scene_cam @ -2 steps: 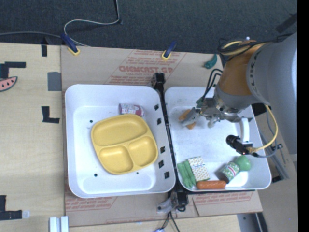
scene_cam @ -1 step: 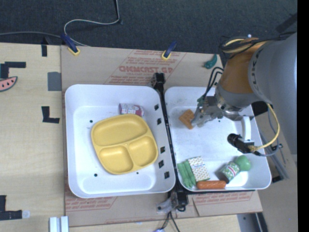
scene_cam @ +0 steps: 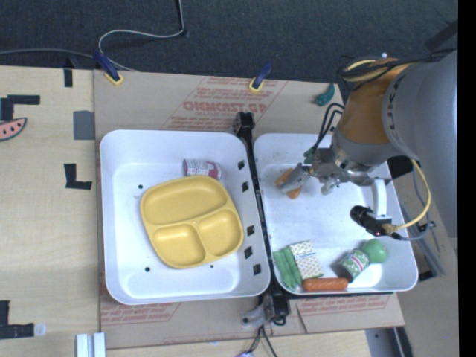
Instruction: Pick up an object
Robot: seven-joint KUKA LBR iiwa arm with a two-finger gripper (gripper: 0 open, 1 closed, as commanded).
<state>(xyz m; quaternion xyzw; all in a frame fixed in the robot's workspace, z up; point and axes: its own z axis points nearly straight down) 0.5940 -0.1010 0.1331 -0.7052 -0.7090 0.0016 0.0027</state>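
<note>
Fingers (scene_cam: 297,174) pinch a small orange piece (scene_cam: 288,178) over the right bin (scene_cam: 327,222), just beside the divider (scene_cam: 253,199). Its long axis runs diagonally. Bins sit on cardboard (scene_cam: 216,106) on a wood bench (scene_cam: 44,222).

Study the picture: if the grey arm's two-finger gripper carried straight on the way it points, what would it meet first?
The gripper points toward the picture's left, low over the right white bin. The small orange object at its tip seems to come first, then the black divider between the bins. Depth is unclear.
</note>
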